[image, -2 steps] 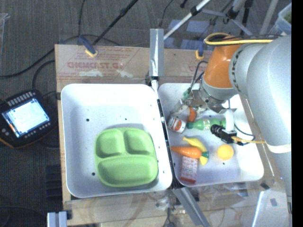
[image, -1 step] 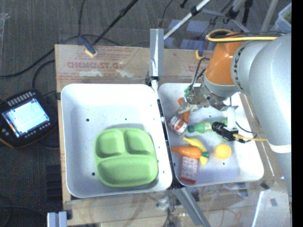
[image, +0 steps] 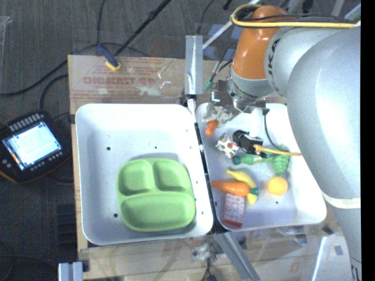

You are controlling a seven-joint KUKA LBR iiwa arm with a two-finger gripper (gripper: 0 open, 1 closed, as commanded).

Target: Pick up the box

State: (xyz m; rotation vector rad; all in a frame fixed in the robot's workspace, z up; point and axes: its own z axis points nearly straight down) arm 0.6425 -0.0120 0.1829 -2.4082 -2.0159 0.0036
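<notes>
Arm: grey bulk nearest the lens, covers the right bin's far side; orange band above the wrist.
Right bin: holds the clutter; gripper works at its far left corner.
Left bin: green tray inside, well apart from gripper.
Box: red-and-white, flat at the bin's near edge, well below gripper, beyond carrot and banana.
Gripper: finger state cannot be told; box not between them.
Progress: judged unstarted; reach, grasp and lift remain.
</notes>
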